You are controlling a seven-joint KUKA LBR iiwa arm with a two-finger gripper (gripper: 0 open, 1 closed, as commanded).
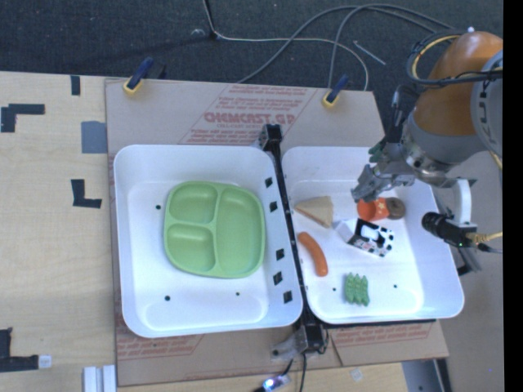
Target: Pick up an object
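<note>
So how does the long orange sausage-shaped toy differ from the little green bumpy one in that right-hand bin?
The long orange sausage-shaped toy is smooth, slim and lies at a slant; the little green bumpy toy is shorter, blockier and knobbly. The orange one sits near the divider between the bins, the green one nearer the front edge. Both lie loose in the right white bin, apart from the claw.

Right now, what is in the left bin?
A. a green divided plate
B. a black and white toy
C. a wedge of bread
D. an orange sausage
A. The green divided plate lies alone in the left bin; the orange sausage, the bread wedge and the black and white toy are all in the right bin.
</note>
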